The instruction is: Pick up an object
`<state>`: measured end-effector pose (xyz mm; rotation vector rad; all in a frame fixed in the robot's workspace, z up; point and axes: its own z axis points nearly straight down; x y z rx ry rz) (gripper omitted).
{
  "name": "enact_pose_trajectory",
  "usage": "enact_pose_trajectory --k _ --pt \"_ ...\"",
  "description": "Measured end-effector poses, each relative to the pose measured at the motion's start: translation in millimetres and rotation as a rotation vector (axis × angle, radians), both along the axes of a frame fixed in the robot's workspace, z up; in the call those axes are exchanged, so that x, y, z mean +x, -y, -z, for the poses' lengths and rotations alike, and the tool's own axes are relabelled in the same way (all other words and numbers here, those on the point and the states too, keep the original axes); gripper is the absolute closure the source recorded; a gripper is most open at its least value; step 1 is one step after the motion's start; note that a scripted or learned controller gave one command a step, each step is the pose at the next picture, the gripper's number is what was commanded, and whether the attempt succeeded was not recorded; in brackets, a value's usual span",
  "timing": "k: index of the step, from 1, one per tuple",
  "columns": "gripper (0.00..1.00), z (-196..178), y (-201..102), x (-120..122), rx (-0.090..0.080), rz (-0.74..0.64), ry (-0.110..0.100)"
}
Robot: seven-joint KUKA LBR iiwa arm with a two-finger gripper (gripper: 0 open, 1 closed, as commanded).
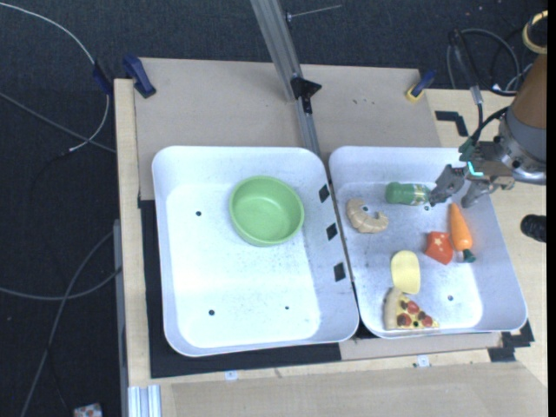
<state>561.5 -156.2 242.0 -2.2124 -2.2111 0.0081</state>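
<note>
You look down from one fixed camera mounted above the bench (217,102), tilted at a slant so the far edge sits toward the top of the frame and the near edge toward the bottom. Your view stands far enough back to take in both white bins whole, the left bin (174,259) and the right bin (495,285), with dark floor (52,189) around them. The arm (530,129) enters from your right edge.

The arm (530,120) is cut off by the right edge; the green object's (405,194) right end hides behind the jaws.
</note>
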Motion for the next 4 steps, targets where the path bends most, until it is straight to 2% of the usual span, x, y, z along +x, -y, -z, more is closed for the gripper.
enact_pose_trajectory --k 1,3,4 --pt "0.0 -3.4 0.1 1.3 -0.001 -0.001 0.007" --pt "0.0 88.5 9.0 -4.7 0.001 0.001 0.0" --pt "0.0 135.8 9.5 -2.6 -0.005 0.001 0.013"
